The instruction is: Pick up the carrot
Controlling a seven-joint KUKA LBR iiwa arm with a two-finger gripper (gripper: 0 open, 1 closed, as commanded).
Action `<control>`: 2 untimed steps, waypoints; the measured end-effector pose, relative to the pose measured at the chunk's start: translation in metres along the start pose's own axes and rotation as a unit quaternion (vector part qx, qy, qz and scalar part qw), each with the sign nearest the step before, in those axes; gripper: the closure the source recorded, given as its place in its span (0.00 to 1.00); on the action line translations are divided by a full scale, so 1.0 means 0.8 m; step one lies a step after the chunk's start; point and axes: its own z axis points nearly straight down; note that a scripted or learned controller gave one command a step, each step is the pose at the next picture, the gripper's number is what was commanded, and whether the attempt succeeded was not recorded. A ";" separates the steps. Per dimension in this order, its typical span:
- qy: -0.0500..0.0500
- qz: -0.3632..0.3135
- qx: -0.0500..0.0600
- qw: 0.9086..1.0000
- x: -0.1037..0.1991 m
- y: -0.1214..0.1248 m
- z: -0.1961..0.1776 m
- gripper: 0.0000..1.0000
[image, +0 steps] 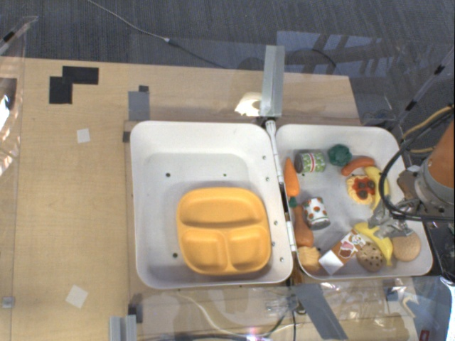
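Your gripper (393, 224) hovers low over the right bin (398, 142), above its right-hand part, but you cannot tell how it is set. Just below it lie a banana (377, 239), a round cookie (370, 258) and a tan bun (407, 247). The carrot (291, 177) you are after lies well to the gripper's left, lengthwise against the bin's left wall, untouched. Between the two stand a small red-and-white can (316, 212) and, farther up, a green-labelled can (311, 162); a dark green vegetable (339, 153), a red sausage (358, 164) and a pizza slice (362, 188) sit above and left of the gripper. Farther left, the left bin (153, 190) holds a yellow divided tray (224, 229). Both bins rest on a light wooden bench (64, 212), with grey carpet (213, 13) beyond.
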 end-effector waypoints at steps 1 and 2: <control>0.000 -0.207 -0.001 0.978 -0.004 -0.001 0.018 1.00; 0.000 -0.373 -0.001 0.928 -0.020 -0.008 0.006 1.00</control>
